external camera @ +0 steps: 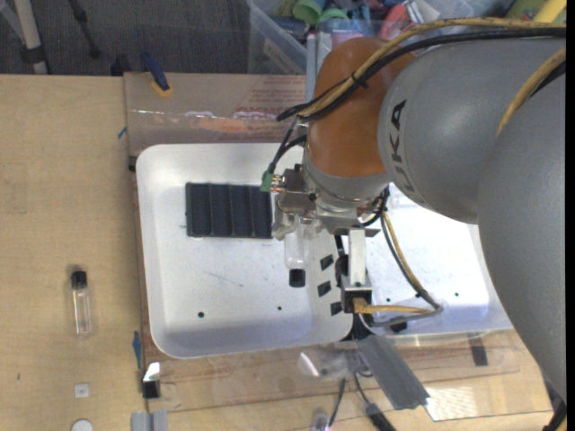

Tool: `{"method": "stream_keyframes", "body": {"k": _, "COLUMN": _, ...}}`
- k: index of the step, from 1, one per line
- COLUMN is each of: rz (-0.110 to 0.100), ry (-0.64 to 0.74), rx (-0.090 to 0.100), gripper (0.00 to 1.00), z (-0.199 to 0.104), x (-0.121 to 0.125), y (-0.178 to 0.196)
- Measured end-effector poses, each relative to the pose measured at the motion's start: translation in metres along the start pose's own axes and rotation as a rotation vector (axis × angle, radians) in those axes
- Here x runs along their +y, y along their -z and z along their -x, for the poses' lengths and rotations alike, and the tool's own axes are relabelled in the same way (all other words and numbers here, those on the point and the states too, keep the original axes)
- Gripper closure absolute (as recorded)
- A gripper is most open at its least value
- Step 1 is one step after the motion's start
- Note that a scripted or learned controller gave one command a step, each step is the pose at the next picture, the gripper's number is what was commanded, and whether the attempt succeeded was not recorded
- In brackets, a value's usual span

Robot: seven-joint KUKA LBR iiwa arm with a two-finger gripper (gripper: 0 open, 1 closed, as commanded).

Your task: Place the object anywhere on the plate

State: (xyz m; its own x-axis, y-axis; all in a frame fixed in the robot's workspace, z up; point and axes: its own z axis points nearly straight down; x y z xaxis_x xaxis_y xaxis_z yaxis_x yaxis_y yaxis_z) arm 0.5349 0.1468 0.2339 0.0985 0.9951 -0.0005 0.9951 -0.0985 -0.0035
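Observation:
A black ridged plate [228,210] lies flat in the upper half of the left white bin [180,321]. My gripper [292,233] hangs under the orange wrist band, just right of the plate's right edge. A clear vial [295,257] with a black cap at its lower end runs out from between the fingers, over the bin's right side. The gripper looks shut on the vial's upper end. The arm hides the gripper's top.
The right white bin [440,268] sits mostly under the arm. A second clear vial [81,302] with a black cap lies on the wooden bench to the left of the bins. A box of coloured toys [359,7] stands behind.

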Motion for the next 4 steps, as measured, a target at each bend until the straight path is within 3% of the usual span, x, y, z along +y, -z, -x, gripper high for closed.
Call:
{"method": "stream_keyframes", "body": {"k": 1, "rz": 0.0, "ry": -0.098, "rx": -0.001, "gripper": 1.0, "z": -0.068, "x": -0.048, "y": -0.066}}
{"method": "stream_keyframes", "body": {"k": 2, "rz": 0.001, "ry": 0.674, "rx": 0.0, "gripper": 1.0, "z": -0.075, "x": -0.034, "y": -0.098}}
{"method": "stream_keyframes", "body": {"k": 3, "rz": 0.022, "ry": 0.931, "rx": 0.0, "gripper": 1.0, "z": 0.014, "x": -0.049, "y": -0.143}}
{"method": "stream_keyframes", "body": {"k": 4, "rz": 0.008, "ry": 1.231, "rx": 0.0, "gripper": 1.0, "z": -0.069, "x": -0.047, "y": -0.142}}
